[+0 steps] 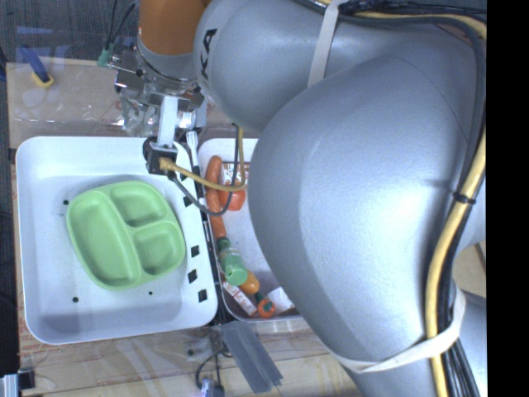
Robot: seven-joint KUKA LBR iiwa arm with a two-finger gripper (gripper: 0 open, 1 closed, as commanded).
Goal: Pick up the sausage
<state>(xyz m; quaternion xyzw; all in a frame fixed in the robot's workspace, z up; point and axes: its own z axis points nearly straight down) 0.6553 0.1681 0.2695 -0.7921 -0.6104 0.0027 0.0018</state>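
Observation:
A reddish-orange elongated thing (216,174) that looks like the sausage lies in the right bin (212,146) near its far left corner, partly behind a yellow cable. The arm's bulk hides most of that bin. My gripper (139,112) hangs below the orange wrist band, over the far rim of the left bin (33,222), left of and apart from the sausage. I see nothing held in it.
A green divided plate (124,234) lies in the middle of the left bin. Along the right bin's visible left strip sit a green item (232,267), an orange piece (250,285) and a red-green piece (264,308). A blue-yellow object (37,69) rests on the bench, far left.

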